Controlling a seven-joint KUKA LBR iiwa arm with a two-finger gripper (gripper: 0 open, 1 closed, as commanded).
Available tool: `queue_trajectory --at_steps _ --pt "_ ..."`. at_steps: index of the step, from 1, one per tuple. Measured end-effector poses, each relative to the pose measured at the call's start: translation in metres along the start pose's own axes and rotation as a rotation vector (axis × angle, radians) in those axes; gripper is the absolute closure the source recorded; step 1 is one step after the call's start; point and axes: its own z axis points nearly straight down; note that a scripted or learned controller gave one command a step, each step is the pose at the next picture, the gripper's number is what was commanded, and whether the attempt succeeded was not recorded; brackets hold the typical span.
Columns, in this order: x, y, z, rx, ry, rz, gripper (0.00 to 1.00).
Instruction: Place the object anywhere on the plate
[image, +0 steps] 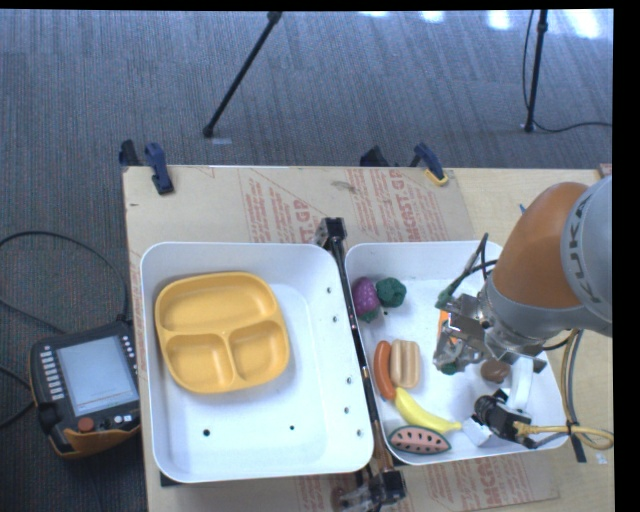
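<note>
The gripper (455, 345) hung low over the right bin (420, 255), and whether it was released or clenched could not be told, since the wrist hid much of it. Which toy was the task's object was unclear; all lay in the right bin. The hot dog (398, 364) lay with its long axis running roughly up and down the view. The banana (424, 411) slanted from upper left to lower right. A watermelon slice (419, 439) lay below it. Purple grapes (366, 296) and a green item (391, 291) sat near the bin's top left. The yellow plate (222, 330), with 3 compartments, sat in the left bin (250, 440).
</note>
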Motion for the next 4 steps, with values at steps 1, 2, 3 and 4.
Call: queue_trajectory --at_steps 1,2,3,4 --pt "0.088 -0.058 -0.012 0.001 -0.002 0.358 1.00" --pt "0.151 -0.071 0.002 0.002 -0.004 0.391 1.00" --pt "0.206 -0.114 -0.050 -0.002 -0.002 0.471 1.00" --pt "0.321 -0.068 -0.056 -0.004 -0.002 0.331 1.00"
